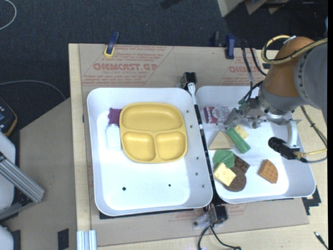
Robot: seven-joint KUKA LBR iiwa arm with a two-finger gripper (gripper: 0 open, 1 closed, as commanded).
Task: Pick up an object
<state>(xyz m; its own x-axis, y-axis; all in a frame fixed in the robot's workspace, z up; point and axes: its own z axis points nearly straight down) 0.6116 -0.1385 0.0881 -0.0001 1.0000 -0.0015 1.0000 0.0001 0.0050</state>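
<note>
Two shallow white bins sit side by side on the bench: the left bin [104, 186] and the right bin [296, 184], likely one as source and one as drop-off. The arm [291, 74] reaches in from 3 o'clock and bends down over the upper part of the right bin, which fits a descent onto the food pile there. The gripper [240, 117] hangs at about 11 o'clock in that bin, just above or touching a green block [238, 139]; I cannot tell its state, since the wrist body hides the tips, and nothing visibly sits in it. Count, right bin: one green block, one tan wedge [221, 139] beside it toward 9 o'clock, one green leafy piece [223, 157], one yellow cube [225, 175], one round brown cookie [238, 182], one dark chocolate square [241, 164], one waffle piece [268, 171] at 5 o'clock, one clear wrapper with red print [213, 113] at 10 o'clock (identities are approximate; these look like toy foods). Most cluster near the bin's 7 o'clock, touching or overlapping, so the green block is the likeliest target, being nearest the gripper. Count, left bin: one yellow divided tray [153, 132] with three compartments, one purple item [114, 115] and one white bottle [112, 137], both tucked at the tray's 9 o'clock edge.
</note>
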